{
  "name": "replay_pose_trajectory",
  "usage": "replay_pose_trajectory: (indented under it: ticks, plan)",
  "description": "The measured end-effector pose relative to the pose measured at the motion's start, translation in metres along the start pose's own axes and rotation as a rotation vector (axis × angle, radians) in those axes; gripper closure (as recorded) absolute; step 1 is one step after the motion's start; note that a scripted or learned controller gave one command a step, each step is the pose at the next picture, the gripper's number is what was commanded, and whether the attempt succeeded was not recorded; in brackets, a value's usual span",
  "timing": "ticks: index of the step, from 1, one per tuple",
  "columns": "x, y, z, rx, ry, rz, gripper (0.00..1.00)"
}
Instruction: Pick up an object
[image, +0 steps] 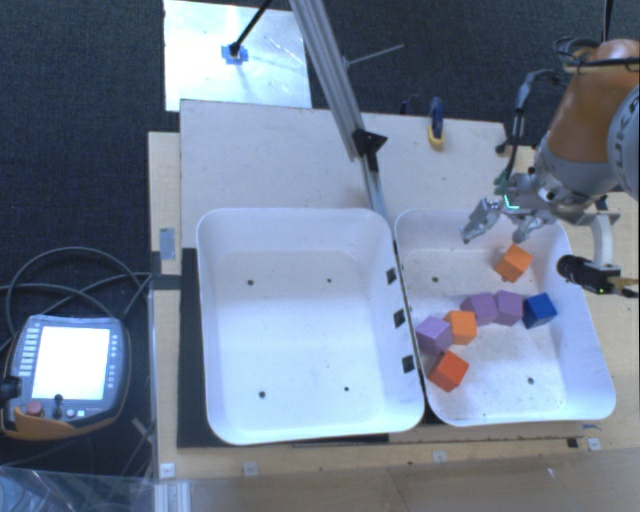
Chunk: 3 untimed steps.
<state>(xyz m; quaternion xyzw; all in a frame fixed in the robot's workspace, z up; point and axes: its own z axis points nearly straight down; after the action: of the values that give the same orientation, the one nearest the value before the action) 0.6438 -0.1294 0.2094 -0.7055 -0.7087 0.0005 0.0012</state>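
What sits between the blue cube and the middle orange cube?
Camera view: two purple cubes lie side by side between the blue cube and that orange cube.

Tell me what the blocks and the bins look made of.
Blocks, such as the blue one: likely painted wood or foam, judging by flat matte colour, crisp edges and no glare. Bins, left and right: probably moulded plastic, with smooth white walls, rounded corners and a soft sheen.

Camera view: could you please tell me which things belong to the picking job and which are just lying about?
Job: gripper, open; orange, purple and blue cubes; right bin.
Lying about: left bin, teach pendant, blue-and-yellow clamp.
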Motion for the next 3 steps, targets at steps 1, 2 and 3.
replay_pose_trajectory:
  ticks: [1, 2, 3]
  plan:
    - [0.0, 0.001, -0.002, -0.004, -0.001, -0.001, 0.0]
    - [-0.006, 0.003, 0.04, -0.001, -0.001, 0.002, 0.0]
    - [-0.001, 0.0, 0.083, 0.0, -0.001, 0.001, 0.0]
